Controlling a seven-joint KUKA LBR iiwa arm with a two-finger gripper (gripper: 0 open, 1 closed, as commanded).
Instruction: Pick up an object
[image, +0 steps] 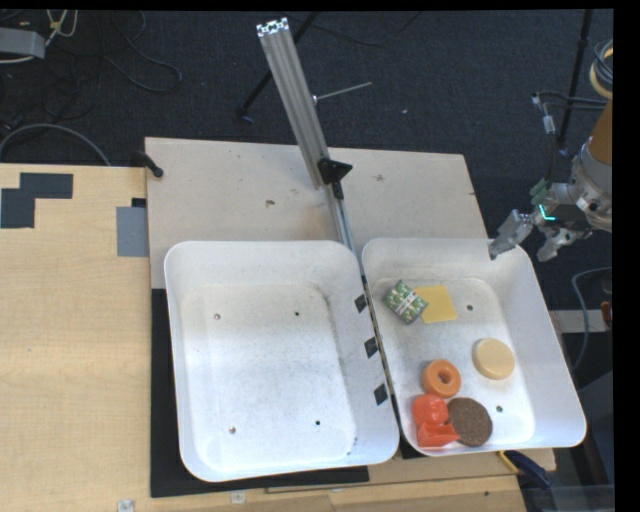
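The right bin (545, 330) holds several objects. A green patterned block (405, 300) lies beside a flat yellow square (437, 304) near the bin's back left. An orange ring (441, 379) sits in the middle, with a cream disc (493, 359) to its right. At the front lie a red block (430, 420) and a dark brown disc (469, 421), touching each other. My gripper (531, 237) hangs above the right bin's back right corner, away from all the objects. Its fingers (507, 233) are spread apart with nothing between them.
The left bin (200, 300) stands beside the right one, with black clips along the shared rim (368, 345). A slanted aluminium rail (300, 110) rises behind the bins. Light wooden bench surface (70, 350) extends to the left. Cables lie on the dark floor behind.
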